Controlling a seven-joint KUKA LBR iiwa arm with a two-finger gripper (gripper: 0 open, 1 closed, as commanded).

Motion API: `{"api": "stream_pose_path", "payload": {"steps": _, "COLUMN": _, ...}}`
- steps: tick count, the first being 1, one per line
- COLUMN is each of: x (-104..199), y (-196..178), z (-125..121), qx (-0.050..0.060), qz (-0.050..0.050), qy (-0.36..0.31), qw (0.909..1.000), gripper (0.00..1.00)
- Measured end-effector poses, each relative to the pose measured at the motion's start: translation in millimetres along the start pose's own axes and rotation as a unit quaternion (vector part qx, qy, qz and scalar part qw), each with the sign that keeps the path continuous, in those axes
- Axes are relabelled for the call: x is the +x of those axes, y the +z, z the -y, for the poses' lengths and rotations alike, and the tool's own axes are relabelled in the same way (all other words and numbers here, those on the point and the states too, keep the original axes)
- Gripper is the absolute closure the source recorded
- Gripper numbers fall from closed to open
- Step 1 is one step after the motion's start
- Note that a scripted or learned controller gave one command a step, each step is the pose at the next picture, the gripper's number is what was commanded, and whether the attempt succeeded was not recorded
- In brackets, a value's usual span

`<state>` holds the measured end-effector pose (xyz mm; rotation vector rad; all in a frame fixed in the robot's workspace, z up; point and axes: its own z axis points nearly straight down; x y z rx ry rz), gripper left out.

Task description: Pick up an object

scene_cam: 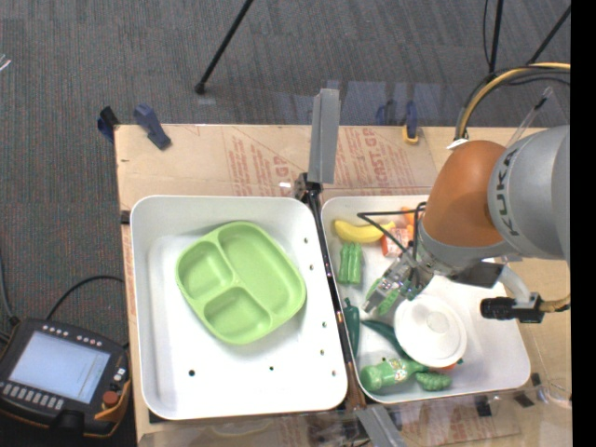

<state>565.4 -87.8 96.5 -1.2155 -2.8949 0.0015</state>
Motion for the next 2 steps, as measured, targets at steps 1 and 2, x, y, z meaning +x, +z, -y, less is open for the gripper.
{"api": "stream_pose_path", "payload": {"steps": 1, "x": 36.2, "y": -95.1, "z": -60.1, "qx": -0.004, "qz": 0.003, "qy": -0.013, "qw": 0.9999, "gripper": 1.0}}
{"api": "stream_pose_path", "payload": {"steps": 2, "x": 53.4, "y": -159.3, "z": -102.1, "qx": -0.002, "qz": 0.002, "qy": 0.081, "qw": 0.9967, "gripper": 1.0}}
